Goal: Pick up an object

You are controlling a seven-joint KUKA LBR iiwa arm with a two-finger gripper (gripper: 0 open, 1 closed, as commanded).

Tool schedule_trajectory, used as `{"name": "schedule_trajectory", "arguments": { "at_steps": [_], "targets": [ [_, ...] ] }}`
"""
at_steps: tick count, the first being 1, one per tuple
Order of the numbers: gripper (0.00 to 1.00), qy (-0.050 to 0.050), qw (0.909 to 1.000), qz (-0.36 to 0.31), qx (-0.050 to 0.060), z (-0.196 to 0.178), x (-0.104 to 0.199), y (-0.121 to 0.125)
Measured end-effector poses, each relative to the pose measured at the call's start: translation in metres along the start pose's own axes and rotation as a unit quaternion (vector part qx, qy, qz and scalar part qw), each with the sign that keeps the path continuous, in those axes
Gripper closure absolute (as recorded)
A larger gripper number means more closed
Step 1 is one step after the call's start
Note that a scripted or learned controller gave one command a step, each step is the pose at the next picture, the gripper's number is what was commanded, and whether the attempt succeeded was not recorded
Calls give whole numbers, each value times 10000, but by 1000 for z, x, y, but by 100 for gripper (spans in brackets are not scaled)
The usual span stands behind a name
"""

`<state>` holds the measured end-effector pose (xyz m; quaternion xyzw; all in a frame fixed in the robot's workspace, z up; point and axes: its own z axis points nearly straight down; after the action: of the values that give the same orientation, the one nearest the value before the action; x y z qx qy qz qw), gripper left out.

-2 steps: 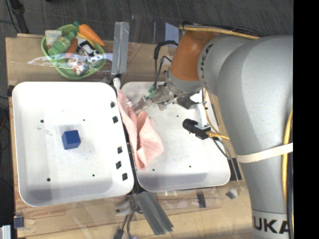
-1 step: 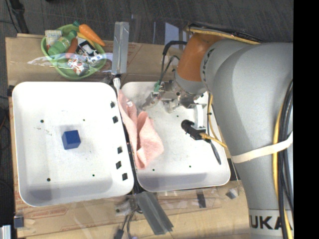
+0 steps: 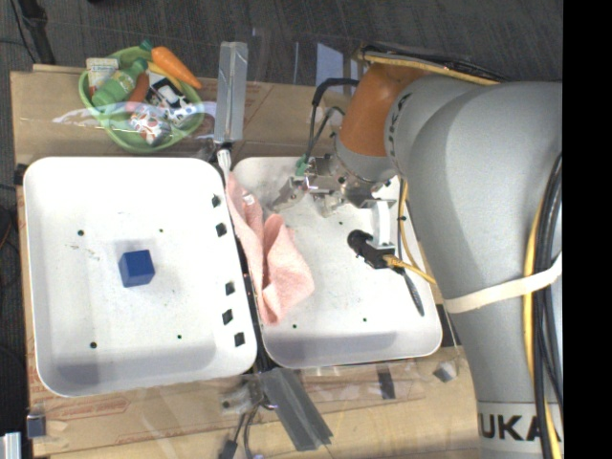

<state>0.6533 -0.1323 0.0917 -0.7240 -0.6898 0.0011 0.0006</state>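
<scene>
Camera view, looking down at a slant: the gripper point(image 3: 304, 187) sits low over the far part of the right bin point(image 3: 337, 306), close to that bin's far-left corner. From where I stand its tip is a tangle of metal against the white floor, and I cannot tell whether it is wide or narrow. Nothing is visibly held in it. Behind it the orange band point(image 3: 369, 115) leads to the bulky grey arm point(image 3: 483, 204), which comes in from the right and covers the right edge of that bin.

Just left of the gripper and a little nearer lies a pink cloth point(image 3: 279, 258), crumpled along the left side of the right bin. Its far end climbs toward the wall between the two bins, and its near end spreads out on the bin floor. The gripper's tip is near the cloth's far end; whether they touch I cannot say.

Well apart, in the left bin point(image 3: 57, 182), a blue cube point(image 3: 137, 267) stands alone, left of the middle.

On the brown worktop point(image 3: 279, 105), beyond the left bin's far edge, is a green bowl point(image 3: 122, 134) heaped with small toys, an orange carrot point(image 3: 172, 63) on top.
</scene>
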Motion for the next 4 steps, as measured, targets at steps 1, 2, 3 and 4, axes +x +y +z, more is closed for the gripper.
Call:
{"name": "schedule_trajectory", "arguments": {
  "at_steps": [1,2,3,4],
  "targets": [
    [0,8,9995,-326,14,1,20,-40],
    [0,11,9930,-1183,27,1,37,-41],
    [0,1,9812,-1929,-9,-101,59,-46],
    [0,-2,9926,-1215,-6,-187,70,-48]
  ]
}}
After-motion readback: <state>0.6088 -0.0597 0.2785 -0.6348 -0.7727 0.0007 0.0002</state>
